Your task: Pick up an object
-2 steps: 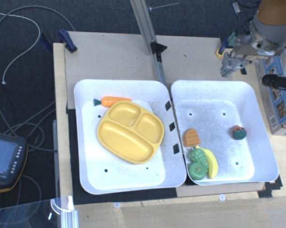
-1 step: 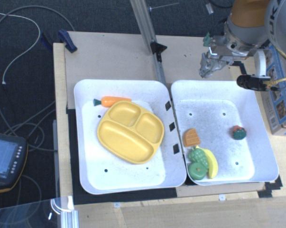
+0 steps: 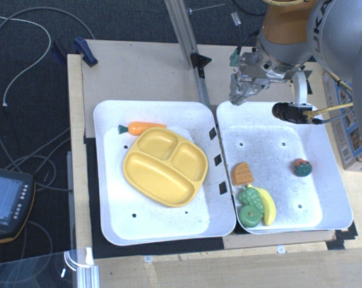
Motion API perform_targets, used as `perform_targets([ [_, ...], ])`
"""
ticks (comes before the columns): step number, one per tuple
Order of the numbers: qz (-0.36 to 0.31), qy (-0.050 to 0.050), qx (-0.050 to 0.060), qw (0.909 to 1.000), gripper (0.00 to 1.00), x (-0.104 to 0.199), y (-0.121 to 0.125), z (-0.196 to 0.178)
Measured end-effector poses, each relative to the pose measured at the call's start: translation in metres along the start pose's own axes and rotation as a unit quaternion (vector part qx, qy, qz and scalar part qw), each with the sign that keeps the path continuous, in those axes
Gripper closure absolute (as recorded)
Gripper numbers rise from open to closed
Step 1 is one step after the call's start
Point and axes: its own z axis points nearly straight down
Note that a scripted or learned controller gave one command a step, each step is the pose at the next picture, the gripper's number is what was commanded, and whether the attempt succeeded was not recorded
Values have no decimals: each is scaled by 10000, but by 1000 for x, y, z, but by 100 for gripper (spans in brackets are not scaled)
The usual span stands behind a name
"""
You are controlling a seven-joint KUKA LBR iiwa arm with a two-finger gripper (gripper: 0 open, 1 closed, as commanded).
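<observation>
Green toy fruit (image 3: pixel 249 216) at the near edge of the right bin (image 3: pixel 271 155), touching a yellow banana (image 3: pixel 267 206) on its right. A green knobbly bunch (image 3: pixel 249 195) lies just behind both. Orange-brown waffle piece (image 3: pixel 242 174): just beyond the bunch, beside the bin's left wall. Small red-and-green item (image 3: pixel 302 167): alone, toward the right wall. Left bin (image 3: pixel 117 209): yellow divided plate (image 3: pixel 165 165) at centre, with a carrot (image 3: pixel 143 126) along the plate's far edge. Arm (image 3: pixel 289 35): jaws over the right bin's far left corner, well apart from every item. Whether they stand apart or together cannot be told.
</observation>
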Motion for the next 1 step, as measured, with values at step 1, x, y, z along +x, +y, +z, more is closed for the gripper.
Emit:
perform_targets([
  [1, 3, -2, 6, 10000, 100, 50, -1, 19],
])
